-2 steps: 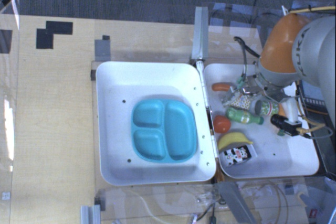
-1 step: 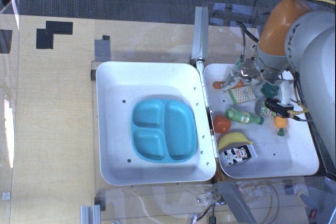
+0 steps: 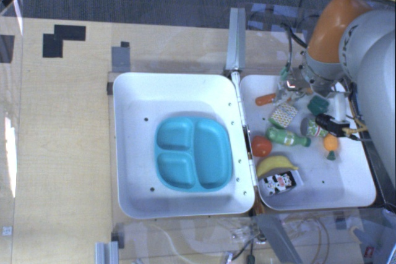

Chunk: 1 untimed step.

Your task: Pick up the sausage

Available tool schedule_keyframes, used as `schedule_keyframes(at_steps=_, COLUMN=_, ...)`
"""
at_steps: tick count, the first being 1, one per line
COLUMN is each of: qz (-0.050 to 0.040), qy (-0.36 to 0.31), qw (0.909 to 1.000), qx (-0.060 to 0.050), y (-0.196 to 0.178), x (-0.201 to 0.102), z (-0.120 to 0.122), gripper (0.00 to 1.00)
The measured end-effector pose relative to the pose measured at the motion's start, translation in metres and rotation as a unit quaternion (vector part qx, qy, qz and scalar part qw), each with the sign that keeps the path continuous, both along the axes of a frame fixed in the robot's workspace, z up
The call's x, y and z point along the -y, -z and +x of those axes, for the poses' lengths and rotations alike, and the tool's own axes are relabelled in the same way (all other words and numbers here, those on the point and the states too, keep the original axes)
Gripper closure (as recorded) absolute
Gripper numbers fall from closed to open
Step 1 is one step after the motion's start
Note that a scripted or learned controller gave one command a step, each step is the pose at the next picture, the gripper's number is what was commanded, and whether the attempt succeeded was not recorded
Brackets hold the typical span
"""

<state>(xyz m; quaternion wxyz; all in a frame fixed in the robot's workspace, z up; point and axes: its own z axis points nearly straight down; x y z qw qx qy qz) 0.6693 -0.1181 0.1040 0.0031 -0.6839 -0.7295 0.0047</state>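
The sausage (image 3: 265, 99) is a small orange-red stick lying near the back left corner of the right bin (image 3: 356, 191). My gripper (image 3: 289, 89) hangs over the back of that bin, just right of the sausage's end and above a checkered waffle piece (image 3: 284, 114). The view does not settle whether the gripper touches the sausage. The grey arm with its orange band (image 3: 334, 28) rises behind it.
The right bin also holds a green bottle (image 3: 288, 137), a red tomato (image 3: 261, 146), a banana (image 3: 276, 164), a black-and-white box (image 3: 279, 182), a grey can (image 3: 309, 127) and a small orange carrot (image 3: 331, 144). The left bin (image 3: 133, 102) holds a blue divided plate (image 3: 192, 153).
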Motion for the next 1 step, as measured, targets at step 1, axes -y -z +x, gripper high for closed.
schedule_keyframes(at_steps=1, qz=0.0017, qy=-0.026, qw=0.9996, qx=0.009, y=-0.0815, x=-0.0913, z=0.0014, gripper=1.0)
